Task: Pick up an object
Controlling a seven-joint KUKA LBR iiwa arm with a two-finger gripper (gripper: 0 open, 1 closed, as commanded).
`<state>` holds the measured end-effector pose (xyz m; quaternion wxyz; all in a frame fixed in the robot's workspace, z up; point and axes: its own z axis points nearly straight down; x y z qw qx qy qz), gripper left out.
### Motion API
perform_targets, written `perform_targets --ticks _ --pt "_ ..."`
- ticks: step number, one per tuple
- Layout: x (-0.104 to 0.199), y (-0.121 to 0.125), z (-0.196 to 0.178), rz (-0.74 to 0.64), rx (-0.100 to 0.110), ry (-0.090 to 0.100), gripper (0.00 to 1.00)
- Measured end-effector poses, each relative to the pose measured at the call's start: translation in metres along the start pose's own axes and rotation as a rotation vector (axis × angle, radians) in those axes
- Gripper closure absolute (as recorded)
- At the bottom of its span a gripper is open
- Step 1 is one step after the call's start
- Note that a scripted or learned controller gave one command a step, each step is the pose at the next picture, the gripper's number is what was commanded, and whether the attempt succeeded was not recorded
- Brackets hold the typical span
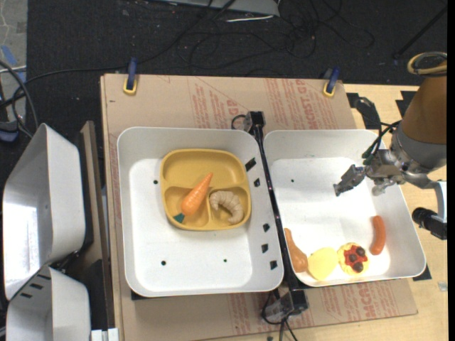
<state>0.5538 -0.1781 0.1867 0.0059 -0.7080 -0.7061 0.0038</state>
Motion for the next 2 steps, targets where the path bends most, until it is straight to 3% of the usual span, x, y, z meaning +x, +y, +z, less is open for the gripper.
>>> perform_targets --ticks 1,2 --pt "0.001 0.003 -0.008 -0.004 -0.014 -0.003 0.0" --pt "0.007 0.01 0.051 -0.006 -0.009 -0.002 0.0"
